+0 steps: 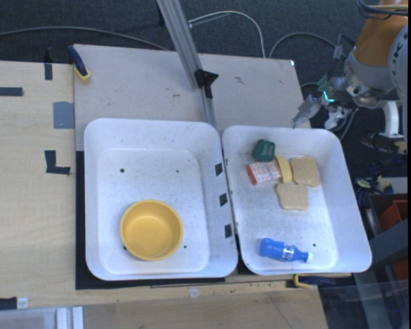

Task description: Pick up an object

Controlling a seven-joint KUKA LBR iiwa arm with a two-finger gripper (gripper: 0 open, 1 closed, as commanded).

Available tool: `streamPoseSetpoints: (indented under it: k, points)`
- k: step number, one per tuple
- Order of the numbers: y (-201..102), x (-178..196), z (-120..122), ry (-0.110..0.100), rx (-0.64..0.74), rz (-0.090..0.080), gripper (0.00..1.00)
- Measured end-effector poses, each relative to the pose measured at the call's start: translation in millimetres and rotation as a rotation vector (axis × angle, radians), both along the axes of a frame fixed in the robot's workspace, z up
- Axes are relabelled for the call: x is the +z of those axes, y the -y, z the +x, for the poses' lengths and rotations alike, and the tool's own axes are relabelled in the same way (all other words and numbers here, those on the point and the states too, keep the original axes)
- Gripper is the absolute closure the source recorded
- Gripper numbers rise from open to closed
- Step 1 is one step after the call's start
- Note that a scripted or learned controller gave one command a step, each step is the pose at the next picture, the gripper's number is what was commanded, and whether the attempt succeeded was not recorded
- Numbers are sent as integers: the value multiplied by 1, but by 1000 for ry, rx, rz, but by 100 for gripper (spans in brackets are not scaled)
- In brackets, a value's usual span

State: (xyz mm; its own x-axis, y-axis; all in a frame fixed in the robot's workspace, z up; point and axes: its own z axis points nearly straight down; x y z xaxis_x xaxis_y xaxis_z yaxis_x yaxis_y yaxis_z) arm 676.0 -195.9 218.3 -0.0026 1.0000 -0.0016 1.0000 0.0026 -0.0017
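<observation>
The right bin holds a dark green block, a red and white packet, a small yellow piece, two tan bread-like slices and a blue bottle lying on its side near the front. In the left bin sits a yellow bowl. My gripper hangs over the back right edge of the right bin, beyond the objects. It is open, with nothing between its fingers.
A slanted metal pole rises from behind the seam between the bins. Cables lie on the dark floor at the back. A wooden bench top extends to the left.
</observation>
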Motion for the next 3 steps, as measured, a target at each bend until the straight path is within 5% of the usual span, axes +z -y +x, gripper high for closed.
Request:
streamPoseSetpoints:
  k: [2, 3]
  points:
    - [-13, -120, -4, -6, -1, 0, 0]
    - [-13, -126, -4, -5, -1, 0, 0]
